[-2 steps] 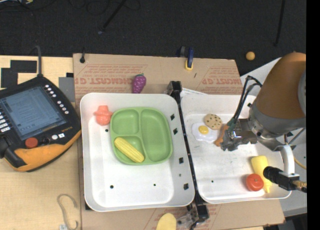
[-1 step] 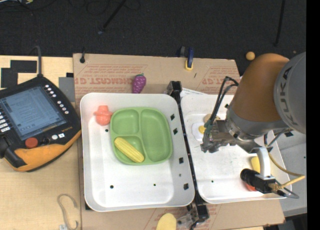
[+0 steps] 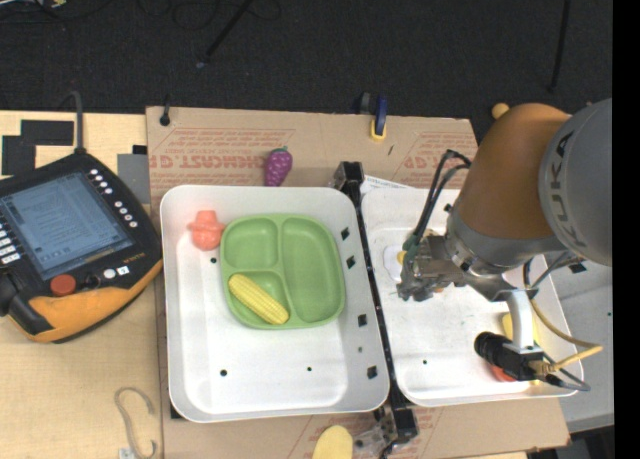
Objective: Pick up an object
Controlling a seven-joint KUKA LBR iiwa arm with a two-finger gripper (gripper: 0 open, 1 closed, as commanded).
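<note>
Two bins here, and the gripper hangs low over the right bin, near its left wall (open or closed, can't tell from this angle). The likeliest pick looks like the yellow corn, lying on the green plate in the left bin. That's off to the view's left of the gripper, long axis running upper-left to lower-right. A pink toy sits farther off.

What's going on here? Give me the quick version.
The robot arm reaches in from the right, its gripper low in the right bin, near that bin's left wall. Whether it has anything cannot be told. The left bin holds a green divided plate with a yellow corn cob in its lower-left compartment, and a pink toy beside the plate; none of these is being touched.
</note>
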